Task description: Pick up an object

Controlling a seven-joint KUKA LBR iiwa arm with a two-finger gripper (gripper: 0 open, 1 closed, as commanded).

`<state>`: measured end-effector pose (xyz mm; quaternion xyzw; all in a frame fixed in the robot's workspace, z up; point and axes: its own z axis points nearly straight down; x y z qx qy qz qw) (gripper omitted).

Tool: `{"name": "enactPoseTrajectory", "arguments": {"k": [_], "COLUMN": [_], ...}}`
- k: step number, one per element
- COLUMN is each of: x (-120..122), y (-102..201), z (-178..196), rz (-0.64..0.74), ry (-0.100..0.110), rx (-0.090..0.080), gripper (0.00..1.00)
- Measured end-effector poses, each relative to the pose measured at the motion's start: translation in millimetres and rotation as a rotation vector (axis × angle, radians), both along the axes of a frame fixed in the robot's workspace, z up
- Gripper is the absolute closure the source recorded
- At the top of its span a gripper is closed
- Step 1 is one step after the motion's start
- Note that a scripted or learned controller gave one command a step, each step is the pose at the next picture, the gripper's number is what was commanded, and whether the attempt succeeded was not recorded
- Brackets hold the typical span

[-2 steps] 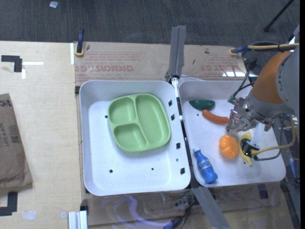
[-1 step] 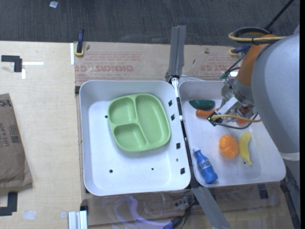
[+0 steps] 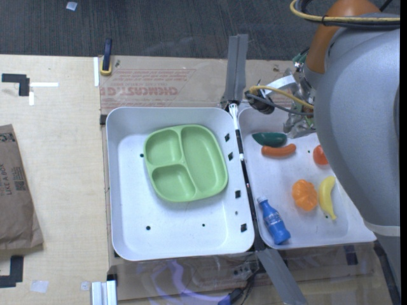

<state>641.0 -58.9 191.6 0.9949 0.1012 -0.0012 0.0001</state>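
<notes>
The nearest thing to pick is the orange chili-like piece (image 3: 278, 150), lying in the far part of the right bin (image 3: 299, 230) with its long axis running left to right across the view. Touching its far side is a dark green piece (image 3: 269, 137), also lying crosswise. Both sit just left of and slightly nearer the camera than the gripper (image 3: 299, 127), which hangs over the bin's far edge amid cables; whether its fingers are spread or closed, I cannot tell, and nothing is visibly held between them. The coming move, as I judge it, is a short shift to the view's left and a descent, with the fingers set across the chili's short width.

Further out in the same bin: one orange fruit (image 3: 304, 194), one yellow banana (image 3: 327, 197) just beside it lying lengthwise toward the camera, one blue bottle (image 3: 273, 220) near the front-left corner, and one red thing (image 3: 320, 155) partly hidden by the grey arm (image 3: 362, 119).

The left bin (image 3: 127, 234) holds one green divided plate (image 3: 186, 162) with three compartments. The worktop (image 3: 57, 170) carries one brown paper bag (image 3: 16, 189) at the left.
</notes>
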Motion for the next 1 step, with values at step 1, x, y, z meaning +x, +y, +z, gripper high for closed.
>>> {"name": "enactPoseTrajectory", "arguments": {"k": [1], "x": [7.5], "y": [46.0], "z": [-0.5], "rz": [-0.004], "ry": [0.0], "rx": [0.001], "gripper": [1.0]}}
